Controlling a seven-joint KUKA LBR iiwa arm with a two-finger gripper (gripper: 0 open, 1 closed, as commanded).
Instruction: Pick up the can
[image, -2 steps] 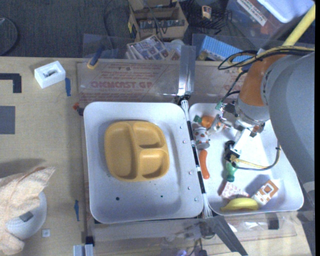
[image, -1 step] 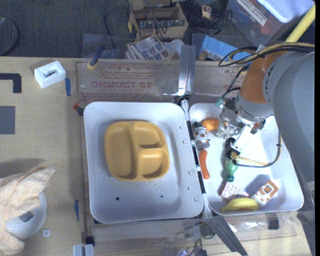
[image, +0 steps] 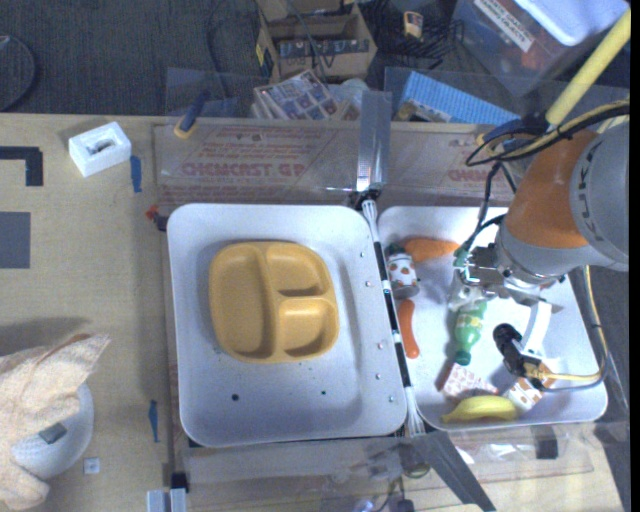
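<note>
1. While the gripper (image: 478, 282) hangs low in the right bin (image: 580, 395), I cannot tell how it is set.
2. Small can (image: 402, 275) stands by that bin's left wall, beside a green bottle (image: 466, 333).
3. Left bin (image: 190, 300) holds a yellow tray (image: 272, 299).

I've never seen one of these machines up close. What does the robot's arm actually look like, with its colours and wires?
The arm is thick and rounded, grey with a broad orange band above the wrist. Black and yellow cables loop along its upper side. At its end sits a silvery metal wrist block carrying the gripper, with a small green-blue spot on the block. The gripper's finer parts are too blurred to describe.
</note>
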